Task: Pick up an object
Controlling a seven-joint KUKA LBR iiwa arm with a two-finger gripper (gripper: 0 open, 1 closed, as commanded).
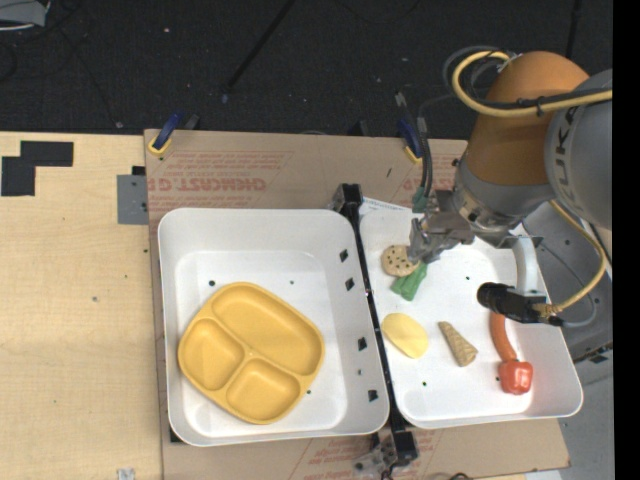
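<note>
We see the gripper [425, 251] low in the right bin [560, 388], touching the green piece [408, 285]; whether it clamps, we cannot tell. Lifting remains.

You see a pale wooden desk [70, 298] with black tape marks [35, 163] at its left, a brown cardboard sheet [270, 168] clamped along its far edge, and dark carpeted floor [250, 38] beyond, crossed by cables [265, 33].

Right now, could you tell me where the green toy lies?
The green toy lies in the right bin, near its left wall, just below the cookie and above the yellow piece.
</note>
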